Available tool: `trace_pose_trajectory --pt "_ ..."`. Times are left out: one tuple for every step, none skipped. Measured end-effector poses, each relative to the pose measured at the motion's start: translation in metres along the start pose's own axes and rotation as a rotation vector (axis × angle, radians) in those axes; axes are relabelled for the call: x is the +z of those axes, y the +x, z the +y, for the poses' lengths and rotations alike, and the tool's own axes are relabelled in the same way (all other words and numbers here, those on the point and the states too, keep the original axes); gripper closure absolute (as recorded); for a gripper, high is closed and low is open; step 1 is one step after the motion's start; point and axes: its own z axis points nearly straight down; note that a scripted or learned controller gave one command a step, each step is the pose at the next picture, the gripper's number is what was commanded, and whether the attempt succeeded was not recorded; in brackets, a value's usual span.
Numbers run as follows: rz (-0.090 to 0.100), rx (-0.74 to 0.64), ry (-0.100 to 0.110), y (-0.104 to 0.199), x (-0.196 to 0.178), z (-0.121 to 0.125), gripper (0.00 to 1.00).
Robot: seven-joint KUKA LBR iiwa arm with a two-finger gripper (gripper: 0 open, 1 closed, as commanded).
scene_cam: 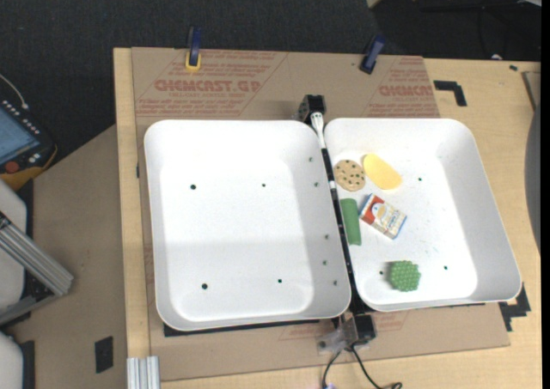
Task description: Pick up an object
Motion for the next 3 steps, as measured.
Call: trace_pose_trajectory --pt "-0.004 0.001 0.02 0.013 0.113 -0.05 1.0" --pt "0.001 0.001 0.003 0.018 0.069 -0.093 1.0" --pt "0.001 0.002 -0.001 0.036 0.035 -0.085 1.0"
